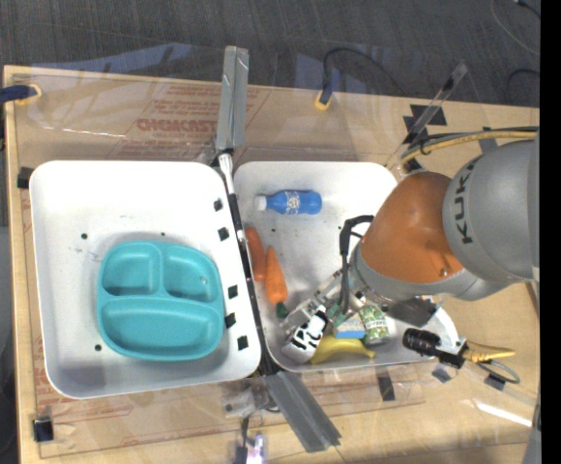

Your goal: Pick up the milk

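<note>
Though tilted, milk just beside the gripper, lower left.

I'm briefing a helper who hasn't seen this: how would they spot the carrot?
Look in the right bin, along its left wall. The carrot lies there lengthwise, below the blue bottle. It is the bin's one orange, tapered thing.

Two white bins sit side by side. The left bin holds a blue tray. In the right bin, a blue bottle lies at the far end, with a carrot and a banana nearer. The gripper hangs low over the near end.
</note>
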Robot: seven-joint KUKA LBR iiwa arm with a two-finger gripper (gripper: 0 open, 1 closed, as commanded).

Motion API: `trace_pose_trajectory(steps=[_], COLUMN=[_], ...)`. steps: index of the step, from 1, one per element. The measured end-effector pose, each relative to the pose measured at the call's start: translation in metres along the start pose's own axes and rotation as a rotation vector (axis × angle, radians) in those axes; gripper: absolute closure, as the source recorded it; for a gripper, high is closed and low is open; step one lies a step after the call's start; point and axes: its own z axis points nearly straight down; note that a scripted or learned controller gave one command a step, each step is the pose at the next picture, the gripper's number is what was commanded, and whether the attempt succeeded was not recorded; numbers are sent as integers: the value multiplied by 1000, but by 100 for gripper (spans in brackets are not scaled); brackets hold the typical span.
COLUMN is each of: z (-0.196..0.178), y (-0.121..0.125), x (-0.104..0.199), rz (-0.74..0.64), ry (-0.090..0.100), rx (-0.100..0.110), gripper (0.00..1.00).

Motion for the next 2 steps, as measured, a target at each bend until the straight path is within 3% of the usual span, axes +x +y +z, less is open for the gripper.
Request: trace_pose_trajectory(steps=[1,2], z=[0,-11], y=[0,3], x=[0,-3], rz=[1,-5], ry=[0,-8], rx=[0,-6], gripper=[0,100])
